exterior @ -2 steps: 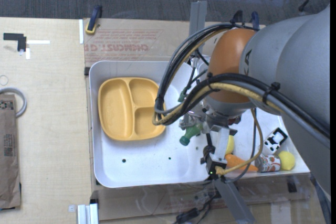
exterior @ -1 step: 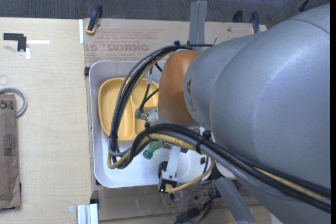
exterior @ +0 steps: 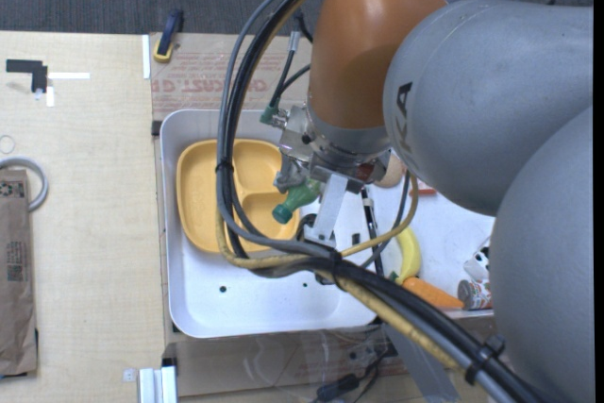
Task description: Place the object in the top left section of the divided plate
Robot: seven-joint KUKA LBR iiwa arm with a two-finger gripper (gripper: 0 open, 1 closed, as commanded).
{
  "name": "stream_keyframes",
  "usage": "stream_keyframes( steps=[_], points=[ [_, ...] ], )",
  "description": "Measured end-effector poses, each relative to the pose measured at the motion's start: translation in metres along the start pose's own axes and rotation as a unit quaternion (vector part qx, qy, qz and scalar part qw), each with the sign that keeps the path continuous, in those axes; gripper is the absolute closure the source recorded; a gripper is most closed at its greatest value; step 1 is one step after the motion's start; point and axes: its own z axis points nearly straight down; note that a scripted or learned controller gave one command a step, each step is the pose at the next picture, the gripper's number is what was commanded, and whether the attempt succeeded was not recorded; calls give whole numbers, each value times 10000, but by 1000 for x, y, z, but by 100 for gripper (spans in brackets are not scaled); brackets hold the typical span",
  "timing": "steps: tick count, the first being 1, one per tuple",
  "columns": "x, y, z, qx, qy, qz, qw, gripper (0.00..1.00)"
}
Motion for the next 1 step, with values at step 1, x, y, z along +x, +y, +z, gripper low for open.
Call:
stream_keyframes(
  steps=[1],
  points=[
    [31,-41,189,37,-11,-752,9972,100]
  ],
)
